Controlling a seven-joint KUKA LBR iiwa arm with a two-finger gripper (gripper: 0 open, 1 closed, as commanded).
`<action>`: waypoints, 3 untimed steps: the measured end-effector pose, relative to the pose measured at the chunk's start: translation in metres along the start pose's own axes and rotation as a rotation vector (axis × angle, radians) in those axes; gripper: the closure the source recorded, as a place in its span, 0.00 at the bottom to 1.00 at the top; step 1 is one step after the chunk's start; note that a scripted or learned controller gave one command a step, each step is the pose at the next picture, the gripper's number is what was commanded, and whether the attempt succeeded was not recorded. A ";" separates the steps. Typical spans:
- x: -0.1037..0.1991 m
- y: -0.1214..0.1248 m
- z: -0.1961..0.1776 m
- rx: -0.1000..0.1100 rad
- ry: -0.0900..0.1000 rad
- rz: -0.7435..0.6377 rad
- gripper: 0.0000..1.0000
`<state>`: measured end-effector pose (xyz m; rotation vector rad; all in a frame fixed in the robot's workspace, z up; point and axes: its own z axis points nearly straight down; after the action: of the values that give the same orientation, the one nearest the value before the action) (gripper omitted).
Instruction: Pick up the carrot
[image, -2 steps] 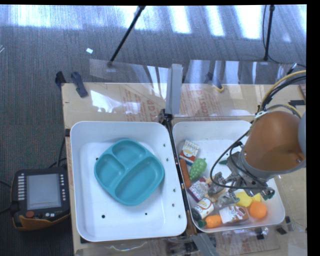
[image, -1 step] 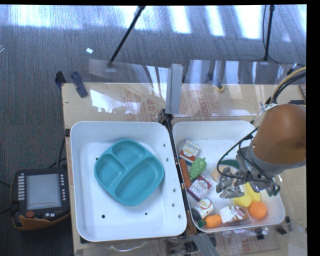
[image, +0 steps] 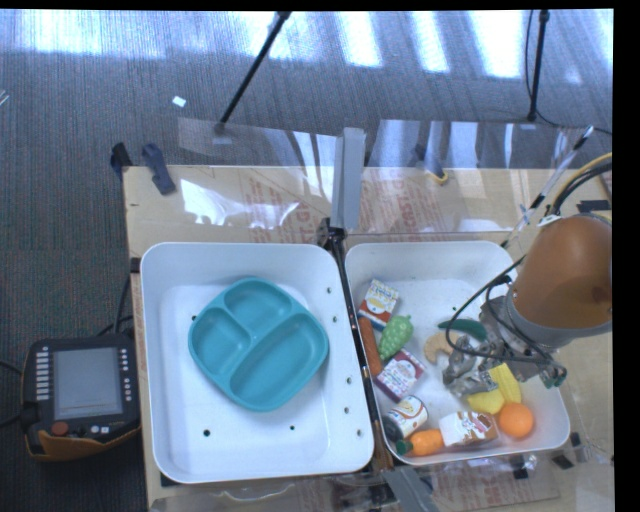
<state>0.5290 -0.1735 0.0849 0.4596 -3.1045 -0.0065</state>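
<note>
The carrot (image: 427, 441) is a short orange piece with a green top. It lies at the front edge of the right bin (image: 430, 255), between a small can (image: 408, 413) and a labelled jar (image: 468, 428). My gripper (image: 463, 368) hangs over the right half of that bin, under the orange wrist band. It is above and to the right of the carrot and apart from it, close to a tan piece (image: 435, 347) and yellow corn (image: 504, 383). Nothing can be seen held in it.
A teal divided plate (image: 258, 343) lies in the left bin (image: 160, 300). The right bin also holds a long orange-red stick (image: 370, 346) by its left wall, a juice box (image: 378, 300), a green fruit (image: 397, 335), a red-and-white carton (image: 399, 375) and an orange (image: 516, 421).
</note>
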 end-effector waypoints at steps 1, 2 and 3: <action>0.013 -0.035 -0.018 0.004 -0.006 -0.278 1.00; 0.013 -0.035 -0.017 0.003 -0.005 -0.277 0.00; -0.064 0.019 -0.003 0.002 -0.006 -0.401 0.00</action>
<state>0.5848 -0.1367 0.0878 1.0711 -2.9571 -0.0054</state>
